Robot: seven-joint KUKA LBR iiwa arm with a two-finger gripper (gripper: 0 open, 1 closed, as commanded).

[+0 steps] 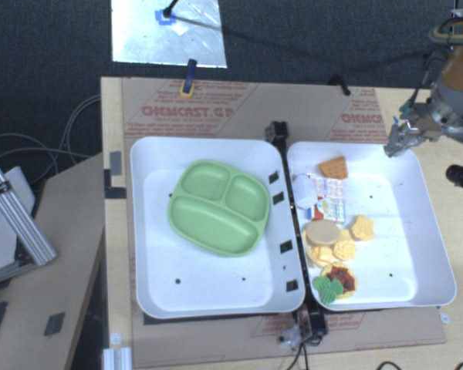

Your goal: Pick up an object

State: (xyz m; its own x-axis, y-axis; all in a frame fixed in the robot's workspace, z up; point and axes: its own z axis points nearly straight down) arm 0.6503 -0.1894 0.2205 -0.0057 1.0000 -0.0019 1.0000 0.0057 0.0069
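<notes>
The right bin (417, 206) holds a cluster of toy food along its left side. An orange wedge (333, 167) lies at the top, a white packet with coloured print (326, 197) below it, then a tan round piece (321, 232), yellow pieces (362, 227) (343, 249), and a red and green item (333, 284) at the bottom. My gripper (398, 141) hangs over the bin's upper right rim, well to the right of the food. Nothing shows between its fingers.
The left bin (162, 284) carries a green divided plate (218, 206). A black divider with clips (287, 206) runs between the bins. A silvery sheet (168, 21) lies beyond the bench, and an aluminium frame (11, 206) stands at the left.
</notes>
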